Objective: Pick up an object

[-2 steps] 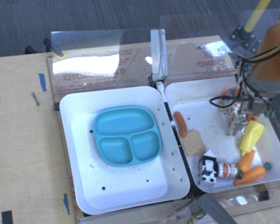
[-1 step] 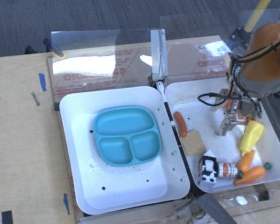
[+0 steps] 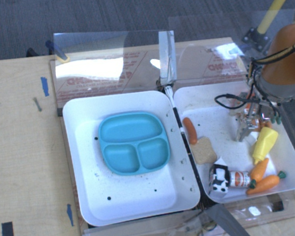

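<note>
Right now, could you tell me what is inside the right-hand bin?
The right bin holds a sausage, bread slice, cow-patterned toy, two carrots and a yellow bottle. The gripper covers anything beneath it.

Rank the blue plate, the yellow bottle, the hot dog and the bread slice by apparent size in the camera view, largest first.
1. Blue plate, by far.
2. Yellow bottle.
3. Bread slice and hot dog: too alike to rank; the bread is broader, the hot dog longer and thinner.
</note>
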Robot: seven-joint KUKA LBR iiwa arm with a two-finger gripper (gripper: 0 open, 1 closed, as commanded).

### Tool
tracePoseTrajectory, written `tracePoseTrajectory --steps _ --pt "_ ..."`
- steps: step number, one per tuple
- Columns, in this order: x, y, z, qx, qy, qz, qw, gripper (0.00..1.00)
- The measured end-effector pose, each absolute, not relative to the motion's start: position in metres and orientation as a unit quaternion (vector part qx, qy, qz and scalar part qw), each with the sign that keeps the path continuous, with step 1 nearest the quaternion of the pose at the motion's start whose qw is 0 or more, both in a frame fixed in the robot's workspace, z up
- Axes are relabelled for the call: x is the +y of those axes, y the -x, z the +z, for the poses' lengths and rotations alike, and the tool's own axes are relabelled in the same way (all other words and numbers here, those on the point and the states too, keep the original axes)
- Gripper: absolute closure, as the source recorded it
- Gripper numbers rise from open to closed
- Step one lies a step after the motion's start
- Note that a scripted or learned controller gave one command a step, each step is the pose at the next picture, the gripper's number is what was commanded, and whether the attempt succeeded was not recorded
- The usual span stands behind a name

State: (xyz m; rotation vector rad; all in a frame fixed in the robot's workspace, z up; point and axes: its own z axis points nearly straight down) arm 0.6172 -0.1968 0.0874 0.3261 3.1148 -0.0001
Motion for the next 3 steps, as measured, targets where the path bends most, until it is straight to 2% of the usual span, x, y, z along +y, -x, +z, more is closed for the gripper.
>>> tracePoseTrajectory --steps 1,2,3 --pt "-0.187 -0.603 0.088 0.982 -0.187 0.0003 0.003 0.00" --pt "-0.188 -0.607 0.102 0.982 -0.186 -0.0003 0.010 1.00" --pt "-0.155 -0.635 0.231 0.956 -0.293 0.0011 0.008 1.00"
